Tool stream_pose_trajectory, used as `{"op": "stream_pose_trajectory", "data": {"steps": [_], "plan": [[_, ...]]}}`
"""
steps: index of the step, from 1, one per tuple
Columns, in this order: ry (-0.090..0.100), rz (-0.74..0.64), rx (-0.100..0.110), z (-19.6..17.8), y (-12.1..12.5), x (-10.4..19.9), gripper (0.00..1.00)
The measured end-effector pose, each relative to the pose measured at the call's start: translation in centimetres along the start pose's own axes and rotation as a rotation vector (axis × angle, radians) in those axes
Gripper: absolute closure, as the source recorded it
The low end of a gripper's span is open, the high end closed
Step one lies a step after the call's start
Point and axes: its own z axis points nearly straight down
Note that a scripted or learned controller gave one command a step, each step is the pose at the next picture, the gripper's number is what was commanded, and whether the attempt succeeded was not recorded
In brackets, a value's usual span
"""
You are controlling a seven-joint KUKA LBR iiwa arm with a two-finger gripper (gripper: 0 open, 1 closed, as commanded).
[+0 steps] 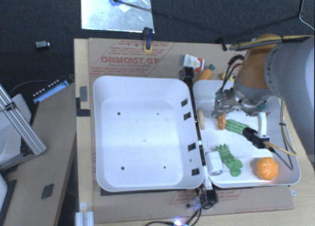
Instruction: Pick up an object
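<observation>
Our hand (221, 111) hangs in the right white bin (248, 152) over a small orange piece (221, 122); whether it is clenched we cannot tell. A green ridged toy (237, 126) lies just beside the piece, and an orange ball (266, 168) sits well apart.

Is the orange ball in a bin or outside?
In: the orange ball sits on the right bin floor, near its rim.

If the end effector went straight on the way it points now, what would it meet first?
Probably the small orange object just under the end effector in the right bin, with the green piece beside it; depth is unclear from this slant.
</observation>
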Motion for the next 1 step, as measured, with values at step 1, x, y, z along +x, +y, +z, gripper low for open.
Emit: {"op": "stream_pose_trajectory", "data": {"steps": [1], "plan": [[0.002, -0.009, -0.009, -9.52, 4.31, 6.24, 1.00]]}}
